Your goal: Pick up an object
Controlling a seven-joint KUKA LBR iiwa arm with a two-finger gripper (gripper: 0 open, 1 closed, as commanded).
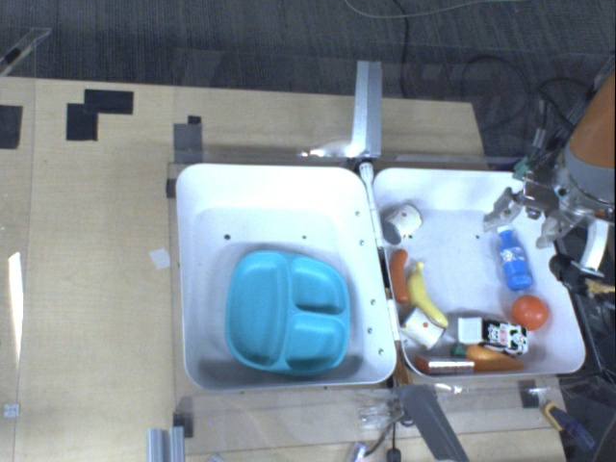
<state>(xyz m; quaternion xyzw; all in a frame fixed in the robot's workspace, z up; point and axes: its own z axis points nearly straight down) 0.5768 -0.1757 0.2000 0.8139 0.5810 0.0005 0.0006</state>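
Observation:
The right bin [452, 195] holds several small objects. A blue bottle [513, 260] with a white label lies near its right side, and an orange-red ball [528, 312] sits just below it. My gripper [527, 219] hangs over the bin's upper right, just above the bottle's top end. Its fingers stand apart, with nothing between them: open. A yellow banana [424, 297] lies beside an orange carrot-like piece [398, 272] along the bin's left wall. A grey-white round object [402, 221] rests above them.
The left bin [269, 195] holds a blue divided plate [287, 311]. A white cup [422, 328], a small white block [469, 329], a black-and-white item [505, 336] and an orange stick [491, 359] crowd the right bin's front edge. A metal post [368, 109] rises between the bins.

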